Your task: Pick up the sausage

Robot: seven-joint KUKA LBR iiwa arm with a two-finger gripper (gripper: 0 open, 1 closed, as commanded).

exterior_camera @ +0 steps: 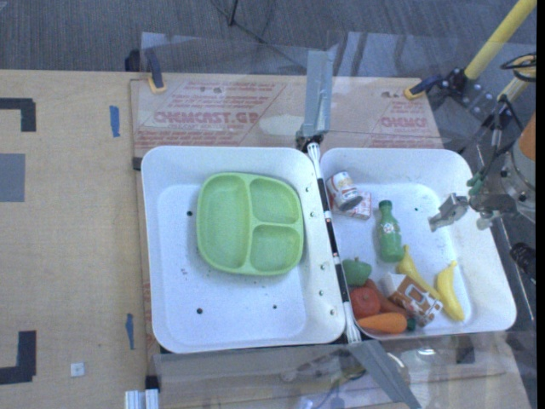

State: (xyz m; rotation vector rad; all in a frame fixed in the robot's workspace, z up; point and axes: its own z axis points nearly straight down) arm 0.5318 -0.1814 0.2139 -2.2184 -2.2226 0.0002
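Observation:
A short brown-and-white striped piece (417, 301), seemingly the sausage, lies in the front of the right bin (426, 170), wedged between a carrot (383, 322) and two bananas (450, 290). My gripper (464, 215) hangs over the right bin's right side, above and to the right of the sausage and well apart from it. Its two grey fingers (444, 212) stand apart, open, with nothing between them.
The right bin also holds a tin can (344, 189), a green bottle (389, 233), a green pepper (358, 271) and a tomato (367, 299). In the left bin (170, 305) sits a green divided plate (250, 223). A grey post (318, 92) stands behind the bins.

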